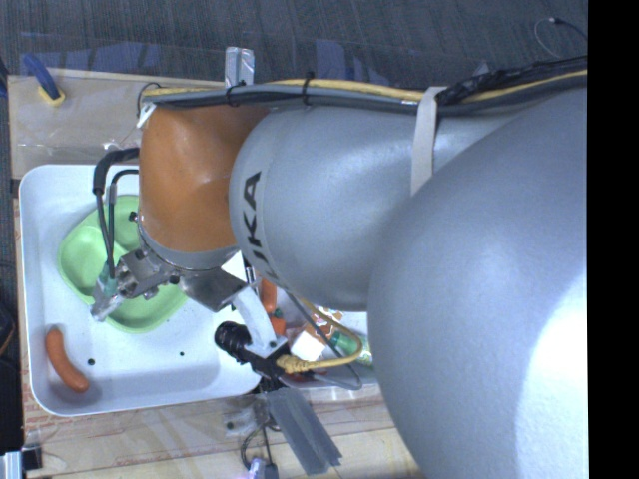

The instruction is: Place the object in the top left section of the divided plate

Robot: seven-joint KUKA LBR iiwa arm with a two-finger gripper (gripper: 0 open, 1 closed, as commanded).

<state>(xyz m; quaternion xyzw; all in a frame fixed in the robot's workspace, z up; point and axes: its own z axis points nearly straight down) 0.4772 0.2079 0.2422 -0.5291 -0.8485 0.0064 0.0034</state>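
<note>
Sausage (66,360) well below-left of end effector (110,295); over green plate (85,252)

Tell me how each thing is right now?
Green divided plastic plate: lying flat in the left white bin, partly hidden by the arm.
Orange sausage-shaped toy: lying in the bin's near-left corner, apart from the plate.
Grey two-finger gripper: over the plate's near edge.

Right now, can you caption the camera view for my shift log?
KUKA arm reaches over the left white bin, gripper above the green divided plate; a sausage lies at the bin's near corner.
</note>
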